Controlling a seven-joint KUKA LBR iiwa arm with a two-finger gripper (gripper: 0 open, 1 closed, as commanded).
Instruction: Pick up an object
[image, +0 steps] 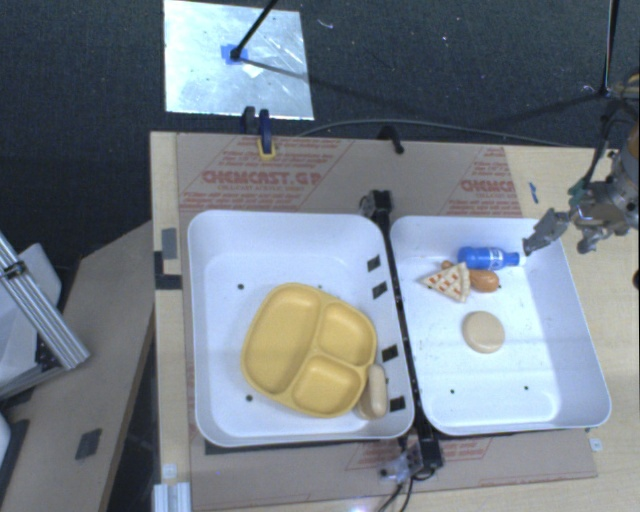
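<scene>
The right bin holds a blue bottle lying on its side, a pizza slice, a small orange-brown sausage and a round beige disc. My gripper hangs over the bin's upper right corner, just right of the bottle's cap and apart from it. Nothing shows in its grasp.
The left bin carries a yellow compartment tray, with a pale bread roll against its lower right corner. A black divider runs between the bins. A metal plate lies beyond the bench.
</scene>
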